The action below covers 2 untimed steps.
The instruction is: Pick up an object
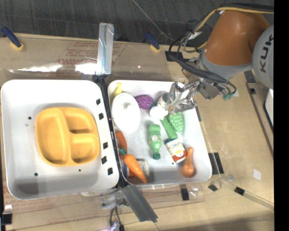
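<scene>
Gripper (176, 101) above right bin (202, 143); green grape bunch (176, 122) lies just below the fingers, whose opening cannot be told.

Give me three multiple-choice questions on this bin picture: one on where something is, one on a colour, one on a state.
1. Where does the yellow divided tray lie?
A. In the left bin
B. In the right bin
C. On the bench outside the bins

2. What colour is the bottle lying in the right bin's middle?
A. Blue
B. Green
C. Black

3. How does the carrot sit?
A. Lying in the right bin
B. Lifted by the claw
C. Resting on the yellow tray

Answers: 1 A, the tray fills the left bin's floor. 2 B, its body is green. 3 A, it lies near the bin's front edge, apart from the claw.
</scene>
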### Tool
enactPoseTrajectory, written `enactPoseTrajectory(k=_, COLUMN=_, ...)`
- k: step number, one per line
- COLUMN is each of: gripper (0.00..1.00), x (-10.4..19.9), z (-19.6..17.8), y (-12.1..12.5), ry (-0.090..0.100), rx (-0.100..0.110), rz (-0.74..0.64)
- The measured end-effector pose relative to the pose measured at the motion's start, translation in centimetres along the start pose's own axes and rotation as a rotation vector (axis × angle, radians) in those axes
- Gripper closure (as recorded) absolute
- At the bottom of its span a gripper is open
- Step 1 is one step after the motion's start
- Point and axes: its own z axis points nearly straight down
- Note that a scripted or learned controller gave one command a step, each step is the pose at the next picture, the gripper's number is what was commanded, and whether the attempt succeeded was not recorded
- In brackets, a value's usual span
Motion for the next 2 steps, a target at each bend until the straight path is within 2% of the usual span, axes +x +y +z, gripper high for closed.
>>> enactPoseTrajectory(k=1, gripper=1.00, x=5.5, z=-2.2, y=5.9, ry=-0.002, rx=0.003, rz=0.125)
enactPoseTrajectory(k=2, gripper=1.00, x=4.5, z=5.4, y=10.4, ry=0.001, rx=-0.003, rz=0.011)
